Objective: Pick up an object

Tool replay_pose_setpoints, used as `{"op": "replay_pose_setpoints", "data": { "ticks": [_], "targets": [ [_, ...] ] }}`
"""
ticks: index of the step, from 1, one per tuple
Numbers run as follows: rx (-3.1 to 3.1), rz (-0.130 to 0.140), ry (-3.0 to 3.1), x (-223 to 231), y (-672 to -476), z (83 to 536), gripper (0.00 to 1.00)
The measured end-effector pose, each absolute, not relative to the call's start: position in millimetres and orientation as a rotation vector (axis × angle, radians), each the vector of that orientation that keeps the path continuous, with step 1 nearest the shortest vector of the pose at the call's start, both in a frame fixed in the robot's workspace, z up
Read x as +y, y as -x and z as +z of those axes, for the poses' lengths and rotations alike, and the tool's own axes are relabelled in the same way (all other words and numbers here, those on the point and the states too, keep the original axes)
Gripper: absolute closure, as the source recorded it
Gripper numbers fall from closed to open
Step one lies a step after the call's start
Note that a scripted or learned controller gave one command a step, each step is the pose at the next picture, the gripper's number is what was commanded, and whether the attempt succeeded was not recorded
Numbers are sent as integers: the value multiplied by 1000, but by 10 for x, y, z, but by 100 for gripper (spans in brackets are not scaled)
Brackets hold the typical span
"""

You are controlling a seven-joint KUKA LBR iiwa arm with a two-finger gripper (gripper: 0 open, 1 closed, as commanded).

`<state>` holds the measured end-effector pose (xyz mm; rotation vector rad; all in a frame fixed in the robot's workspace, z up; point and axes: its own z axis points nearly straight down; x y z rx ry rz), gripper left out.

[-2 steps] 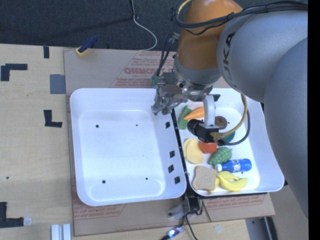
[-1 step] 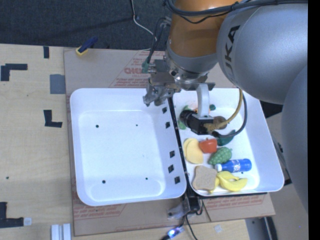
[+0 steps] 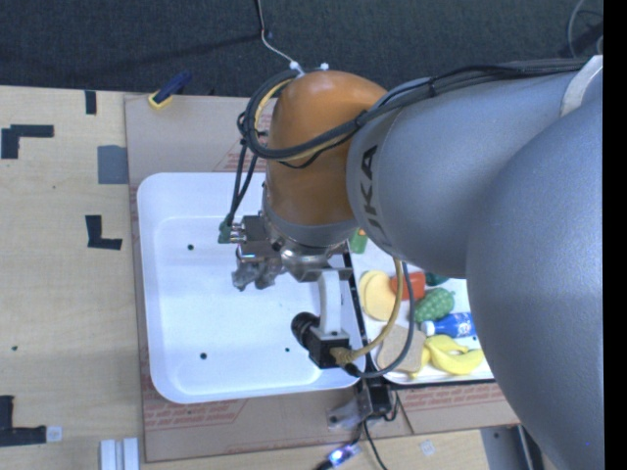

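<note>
While arm reaches leftward, jaws hang over left bin.

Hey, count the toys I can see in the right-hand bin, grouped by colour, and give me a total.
Yellow: 2, a round piece and a banana shape
Green: 1
Red-orange: 1
Tan: 1
Blue: 1, small piece
Total: 6 visible; the arm hides much of that bin.

The grey arm enters from three o'clock and fills the right half of the view. Its orange band sits at centre, toward twelve. Below it the wrist points down, with the gripper toward seven o'clock of the band.
</note>
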<state>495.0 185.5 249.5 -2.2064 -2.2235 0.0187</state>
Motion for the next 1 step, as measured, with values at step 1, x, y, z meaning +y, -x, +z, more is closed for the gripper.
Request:
{"op": "replay_pose_setpoints", "data": {
  "ticks": [1],
  "targets": [
    [-2228,-9,2217,1899,-4834,3431,100]
  ]
}}
